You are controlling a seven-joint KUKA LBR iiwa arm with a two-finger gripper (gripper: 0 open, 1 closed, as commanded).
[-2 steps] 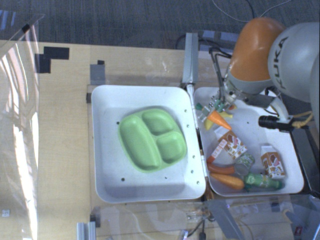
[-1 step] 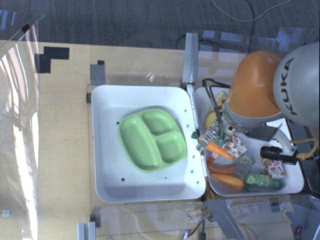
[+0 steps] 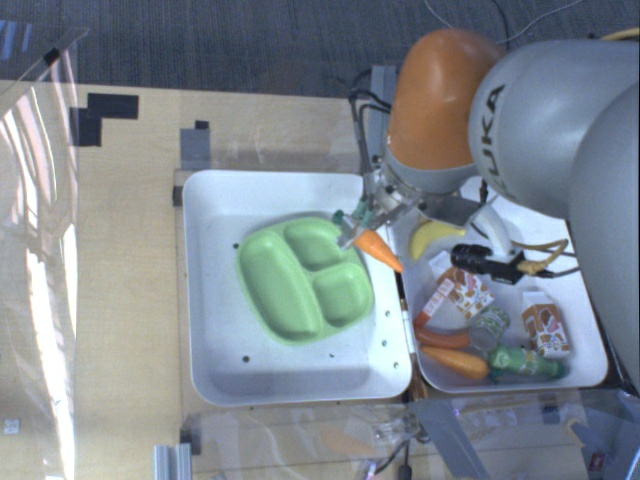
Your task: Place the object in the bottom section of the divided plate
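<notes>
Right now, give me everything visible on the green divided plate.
The green divided plate looks like matte light-green plastic with rounded corners, split by raised ridges into three sections: one long one on its left, two smaller ones on its right. It lies flat in the left white bin, turned at a slant. All three sections look bare. The claw hangs at its upper right edge, an orange carrot beside it just off the rim.

Light wood table [image 3: 110, 298], black tape marks [image 3: 100, 113] at far left. Dark grey carpet floor [image 3: 220, 28] beyond the far edge. Clear acrylic panel [image 3: 45, 168] stands at left, catching bright glare. Black cable [image 3: 500, 13] loops on the floor, far right.
</notes>
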